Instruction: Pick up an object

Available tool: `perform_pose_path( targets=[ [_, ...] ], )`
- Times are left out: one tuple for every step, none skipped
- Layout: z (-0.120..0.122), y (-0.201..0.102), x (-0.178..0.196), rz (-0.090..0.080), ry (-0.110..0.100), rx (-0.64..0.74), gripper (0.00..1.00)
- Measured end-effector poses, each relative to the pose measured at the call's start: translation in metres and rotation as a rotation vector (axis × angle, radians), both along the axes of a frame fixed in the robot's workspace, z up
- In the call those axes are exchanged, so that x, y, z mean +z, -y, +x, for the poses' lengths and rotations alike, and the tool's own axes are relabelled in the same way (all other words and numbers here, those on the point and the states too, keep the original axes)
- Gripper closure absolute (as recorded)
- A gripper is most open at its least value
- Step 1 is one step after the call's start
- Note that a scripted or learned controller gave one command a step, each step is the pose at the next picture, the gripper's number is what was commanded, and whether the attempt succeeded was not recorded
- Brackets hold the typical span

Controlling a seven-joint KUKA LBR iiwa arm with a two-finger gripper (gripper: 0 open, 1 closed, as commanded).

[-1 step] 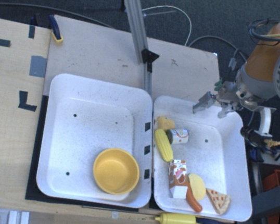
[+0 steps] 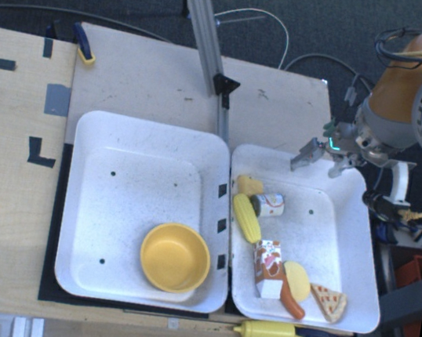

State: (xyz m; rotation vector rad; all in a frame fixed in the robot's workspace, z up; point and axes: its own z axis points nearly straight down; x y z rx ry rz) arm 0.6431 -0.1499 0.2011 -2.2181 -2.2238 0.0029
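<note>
1. camera view, looking down: the arm (image 2: 419, 85) reaches in from the right, over the far right corner of the right bin (image 2: 363, 235).
2. the left bin (image 2: 119, 149) bears one yellow bowl (image 2: 175, 257) near its front right corner — probably light and stiff, but wide, so only its rim would offer a hold.
3. the gripper (image 2: 322, 159) hangs above the right bin's far rim with its two fingers spread apart and nothing between them.
4. the toy corn cob (image 2: 247, 218) lies along the right bin's left wall; it looks light, hard and rounded, so it may slip — best pinched across its middle.
5. the small carton (image 2: 266, 269) sits toward the front, touching a sausage (image 2: 292, 301) and a yellow disc (image 2: 296, 280); crowded, so an awkward pick.
6. the small can (image 2: 269, 205), on its side beside the corn's far end, is nearest the gripper — likely stiff, but prone to roll.
7. a waffle wedge (image 2: 328, 303) lies in the front right corner.
</note>
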Motion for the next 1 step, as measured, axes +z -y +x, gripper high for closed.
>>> perform_pose_path(
  targets=[
    [-0.0035, -0.0056, -0.0640, 0.001, -0.006, 0.000, 0.00]
  ],
)
